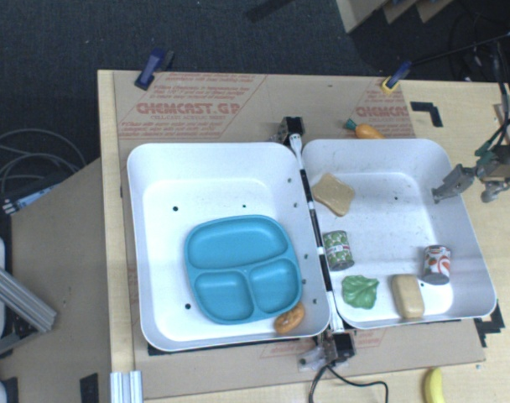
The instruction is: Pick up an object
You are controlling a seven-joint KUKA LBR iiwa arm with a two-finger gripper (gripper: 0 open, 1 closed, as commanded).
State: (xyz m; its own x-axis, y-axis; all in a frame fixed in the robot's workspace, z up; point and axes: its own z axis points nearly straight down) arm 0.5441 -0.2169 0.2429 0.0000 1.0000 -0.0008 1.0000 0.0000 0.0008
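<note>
The right bin [381, 158] holds a tan slice of bread [333, 194], a small green can [337, 248], a green leafy piece [360, 291], a tan bread roll [408, 296] and a red and white can [437, 263]. In the left bin [154, 225] lie a blue divided plate [242, 267] and a brown pastry [289, 317] at the front right corner. My gripper [469, 190] hangs over the right bin's right rim, well above the red and white can. It is open, with nothing between its fingers.
A small orange item [366, 130] lies on the cardboard behind the right bin. A yellow banana [434, 386] sits at the bench's front edge. Clamps [153, 68] [396, 75] hold the cardboard at the back. Cables lie on the floor at left.
</note>
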